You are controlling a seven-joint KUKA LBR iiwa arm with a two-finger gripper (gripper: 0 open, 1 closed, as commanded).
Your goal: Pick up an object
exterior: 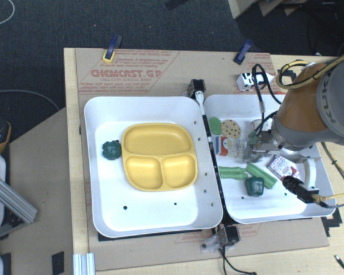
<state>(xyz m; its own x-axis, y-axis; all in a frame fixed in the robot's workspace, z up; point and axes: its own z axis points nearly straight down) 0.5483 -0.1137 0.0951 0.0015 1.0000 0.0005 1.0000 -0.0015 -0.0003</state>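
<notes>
Gripper: the two-finger metal gripper (257, 148) hung low inside the right shallow white bin (264, 209); whether it was open or closed could not be told.
Arm: the grey arm with its orange band (301, 105) reached in from the right.
Objects under the gripper: a long green plastic piece (241, 173) and a small dark teal block (255, 186) lay just near of it; a round tan speckled cookie-like disc (231, 129) and a green rounded piece (215, 125) lay to its far left.
Red-and-white packet (280, 166): just right of the gripper.
Left bin (97, 171): held a yellow three-compartment plastic tray (159, 155), with a small dark green lump (111, 149) just left of it.
</notes>
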